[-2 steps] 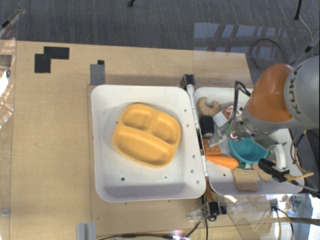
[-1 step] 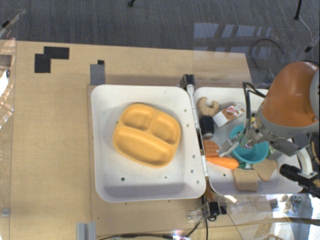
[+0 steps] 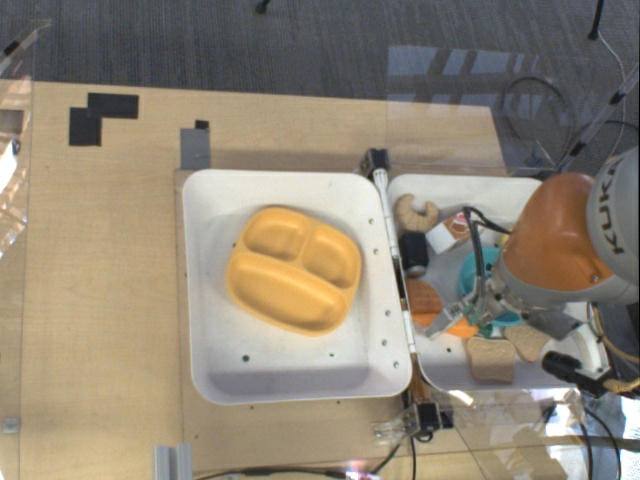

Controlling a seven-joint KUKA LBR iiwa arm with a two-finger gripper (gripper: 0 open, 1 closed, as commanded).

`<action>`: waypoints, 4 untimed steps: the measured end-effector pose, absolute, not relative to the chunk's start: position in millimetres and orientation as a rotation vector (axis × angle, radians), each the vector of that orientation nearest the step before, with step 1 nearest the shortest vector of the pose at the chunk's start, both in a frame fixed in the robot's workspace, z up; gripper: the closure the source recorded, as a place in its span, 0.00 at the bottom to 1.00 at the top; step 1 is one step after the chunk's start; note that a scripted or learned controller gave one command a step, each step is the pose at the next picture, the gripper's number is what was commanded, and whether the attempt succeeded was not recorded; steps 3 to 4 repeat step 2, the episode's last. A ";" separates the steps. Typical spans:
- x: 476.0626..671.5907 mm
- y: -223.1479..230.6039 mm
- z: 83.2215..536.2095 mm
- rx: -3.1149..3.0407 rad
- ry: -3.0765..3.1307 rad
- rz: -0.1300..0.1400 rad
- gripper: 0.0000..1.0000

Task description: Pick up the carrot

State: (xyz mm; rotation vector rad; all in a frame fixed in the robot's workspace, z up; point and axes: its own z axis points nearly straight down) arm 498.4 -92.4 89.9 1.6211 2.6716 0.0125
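The carrot [image 3: 452,326], an orange piece, lies in the right bin [image 3: 440,373] near its left wall, partly hidden beneath the arm's wrist. The jaws [image 3: 470,313] hang directly over it, at or just above its upper surface; whether they are spread or pressed together cannot be told, since the wrist covers them. Just left of the carrot sits a rounded brownish-orange item [image 3: 426,297], and behind that a black cylinder [image 3: 414,252], a white cup-like object [image 3: 441,238] and a tan curved piece [image 3: 413,210] near the far wall. A teal object [image 3: 470,273] lies under the arm, and two tan blocks [image 3: 492,360] rest at the bin's near side. The arm [image 3: 560,243], grey with an orange band, enters from the right. The left bin [image 3: 215,368] holds a yellow divided tray [image 3: 295,269] with three compartments, set near its centre. Both bins stand side by side on the wooden desk [image 3: 100,308], which bears black tape marks [image 3: 100,116] at its far left.
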 end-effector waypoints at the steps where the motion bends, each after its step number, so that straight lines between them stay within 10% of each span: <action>1: 501.8 -91.2 101.5 1.617 2.665 0.022 1.00; 2: 504.6 -49.0 185.4 2.017 2.403 0.008 1.00; 4: 504.6 -49.0 185.4 2.017 2.403 0.008 1.00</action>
